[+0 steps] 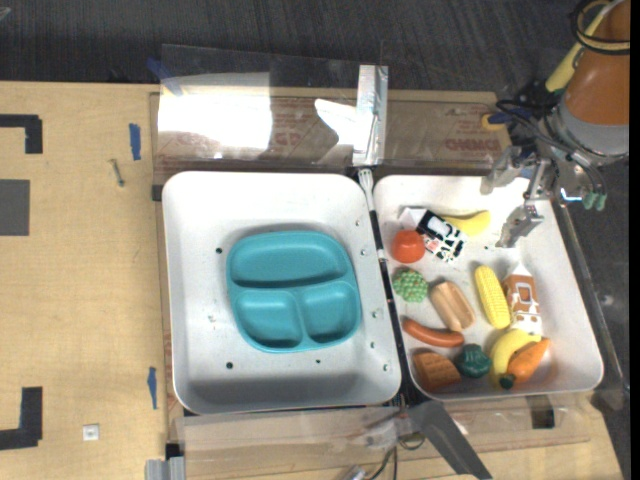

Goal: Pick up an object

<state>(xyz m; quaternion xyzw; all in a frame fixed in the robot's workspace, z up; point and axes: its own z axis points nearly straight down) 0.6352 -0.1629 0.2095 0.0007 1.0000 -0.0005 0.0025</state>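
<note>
**Gripper hangs over the right bin's far corner, fingers apart, nothing in them**

Gripper [528, 203] sits at the upper right of the camera view, above the far right part of the right bin [585, 318]. Its two thin fingers [515, 226] point downward and toward the bin's inside, with a visible gap between them and nothing caught there. The arm [600, 78] comes in from the right edge, its orange band high in the corner and the grey wrist with dark cables below it, tilted down toward the bin.

Toy food lies crowded in the right bin. A banana [468, 222] lies nearest the fingertips, just to their left, beside a black-and-white toy [440, 236]. A red tomato [407, 246] sits left of those, with a green broccoli piece [410, 286] below it. A hot dog bun [452, 304] and a corn cob [490, 296] lie in the middle, and a carton [522, 303] is at the right of the corn. Toward the near edge are a red sausage [433, 334], a brown piece [436, 370], a small dark green piece [473, 362], a lemon [510, 348] and a carrot [527, 360], packed close and partly touching.

The left bin [190, 268] holds a teal divided tray [293, 288], lying flat near its middle.
</note>
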